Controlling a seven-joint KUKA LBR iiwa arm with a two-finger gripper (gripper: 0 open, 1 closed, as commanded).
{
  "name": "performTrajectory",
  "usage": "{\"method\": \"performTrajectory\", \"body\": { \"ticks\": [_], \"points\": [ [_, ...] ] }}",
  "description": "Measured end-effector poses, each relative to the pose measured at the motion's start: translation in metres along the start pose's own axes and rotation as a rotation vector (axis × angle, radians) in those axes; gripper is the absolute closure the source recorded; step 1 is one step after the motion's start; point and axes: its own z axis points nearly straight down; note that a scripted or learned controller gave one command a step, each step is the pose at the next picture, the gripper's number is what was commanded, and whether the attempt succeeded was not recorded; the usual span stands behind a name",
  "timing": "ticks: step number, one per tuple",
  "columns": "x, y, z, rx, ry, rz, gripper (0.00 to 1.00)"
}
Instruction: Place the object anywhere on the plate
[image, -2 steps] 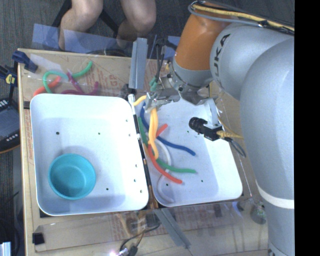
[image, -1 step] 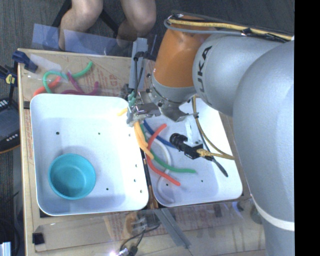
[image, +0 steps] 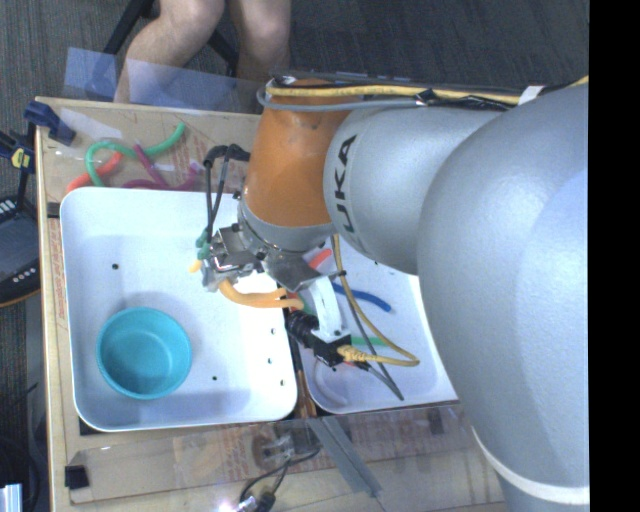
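The wooden bench (image: 150, 445) carries two white bins. In the left bin (image: 120, 230) sits a turquoise plate (image: 144, 351), well apart from the gripper (image: 215, 262) near its right wall.

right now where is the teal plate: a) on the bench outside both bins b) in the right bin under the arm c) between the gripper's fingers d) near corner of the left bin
D: the teal plate sits on the floor of the left bin, in its lower-left corner as the camera sees it, well apart from the arm.
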Motion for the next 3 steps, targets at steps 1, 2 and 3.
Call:
{"method": "performTrajectory", "body": {
  "ticks": [1,2,3],
  "points": [
    [0.059,-0.037,0.012,0.002,0.001,-0.205,1.0],
    [-0.027,0.008,0.006,-0.001,0.0,-0.089,1.0],
    [0.047,0.007,0.02,0.0,0.001,-0.297,1.0]
  ]
}}
